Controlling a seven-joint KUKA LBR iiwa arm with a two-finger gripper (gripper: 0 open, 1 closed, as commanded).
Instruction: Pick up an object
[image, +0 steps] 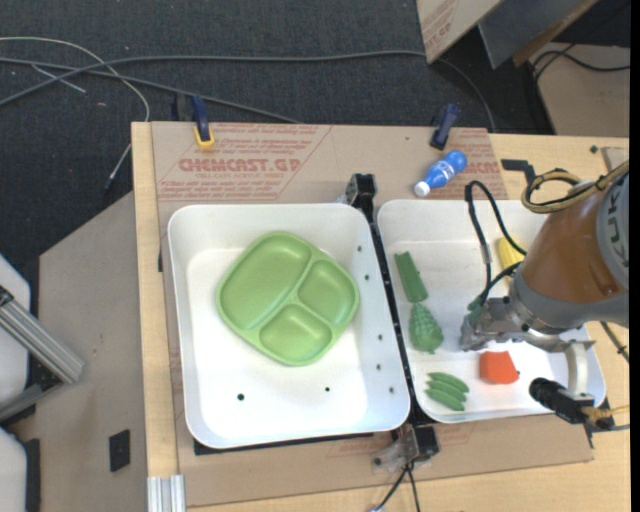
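1. Two white bins are seen side by side on the bench. Left bin (190, 330) holds a green divided plate (288, 297), roughly centred.
2. Right bin (440, 215) holds the pickable items: a long green piece (409, 276) at far left of the bin, a knobbly green piece (425, 327) just nearer, a green pea pod (446, 390) at the near edge, and an orange block (498, 368) to the pod's right.
3. A bit of yellow (509, 256) is seen beside the arm's cable; what it is can't be told.
4. The gripper (487, 330) is placed low over the right bin, just far of the orange block and right of the knobbly piece. Its state can't be told, as the tips are masked by the wrist. Nothing is seen gripped.
5. Step judged: approach/descent, w/ no grasp confirmed; task prob. at an early stage.
6. Next move calls for: a target to be settled (orange block is closest), tips to be centred over it, then lowered and closed w/o nudging it toward the bin wall.
7. A small blue-and-white bottle (441, 173) lies outside the bins, on the far side of the bench.
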